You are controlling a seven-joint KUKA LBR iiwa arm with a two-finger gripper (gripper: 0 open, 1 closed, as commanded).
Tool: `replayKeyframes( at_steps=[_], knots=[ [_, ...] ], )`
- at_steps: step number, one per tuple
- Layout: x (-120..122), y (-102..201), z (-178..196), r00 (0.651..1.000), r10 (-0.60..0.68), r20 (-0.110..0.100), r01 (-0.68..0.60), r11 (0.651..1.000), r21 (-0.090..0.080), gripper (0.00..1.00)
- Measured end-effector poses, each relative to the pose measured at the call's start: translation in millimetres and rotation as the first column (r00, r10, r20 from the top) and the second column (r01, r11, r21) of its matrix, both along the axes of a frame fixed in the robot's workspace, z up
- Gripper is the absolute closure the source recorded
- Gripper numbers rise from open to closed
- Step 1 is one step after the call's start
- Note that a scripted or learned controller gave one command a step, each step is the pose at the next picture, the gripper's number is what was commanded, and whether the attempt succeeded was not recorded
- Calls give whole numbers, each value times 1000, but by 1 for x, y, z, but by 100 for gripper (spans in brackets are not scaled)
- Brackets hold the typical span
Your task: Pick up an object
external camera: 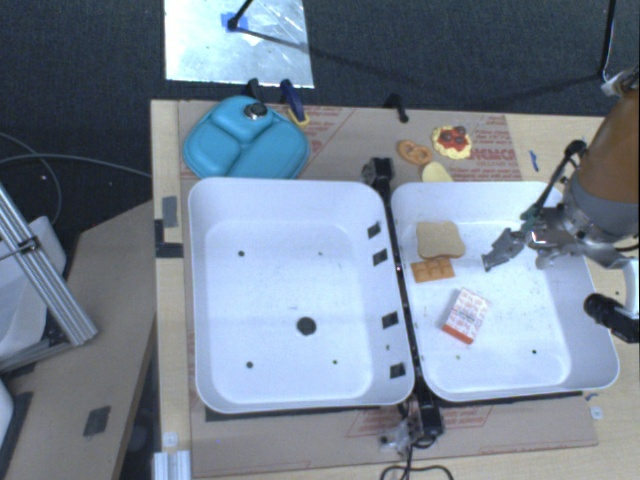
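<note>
The right bin [560,368] holds three things. A tan toast slice [440,238] lies near its back left, an orange waffle piece [432,269] lies just in front of it, and a small white and red box [465,316] lies toward the middle. My gripper [520,256] hangs over the right bin's back half, to the right of the toast and waffle and apart from them. It is open, with nothing between its fingers. One grey finger [497,252] points left toward the toast.
The left bin [215,268] holds a small dark round spot [306,326]. Behind the bins lie a blue divided dish [245,140], a toy pizza [452,140], a cookie [412,152] and a yellow piece [436,172]. A shiny sheet [238,26] lies at the back.
</note>
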State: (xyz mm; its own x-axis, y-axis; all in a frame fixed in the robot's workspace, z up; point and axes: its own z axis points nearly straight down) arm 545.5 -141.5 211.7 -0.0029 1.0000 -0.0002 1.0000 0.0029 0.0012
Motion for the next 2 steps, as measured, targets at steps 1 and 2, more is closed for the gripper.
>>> replayKeyframes(
  at_steps=[1, 2],
  knots=[
    [-14, 77, -29, 1000, 8, -3, -8, 1000, 4, 0],
    [1, 18, -130, 1000, -5, 6, 5, 1000, 0, 0]
  ],
)
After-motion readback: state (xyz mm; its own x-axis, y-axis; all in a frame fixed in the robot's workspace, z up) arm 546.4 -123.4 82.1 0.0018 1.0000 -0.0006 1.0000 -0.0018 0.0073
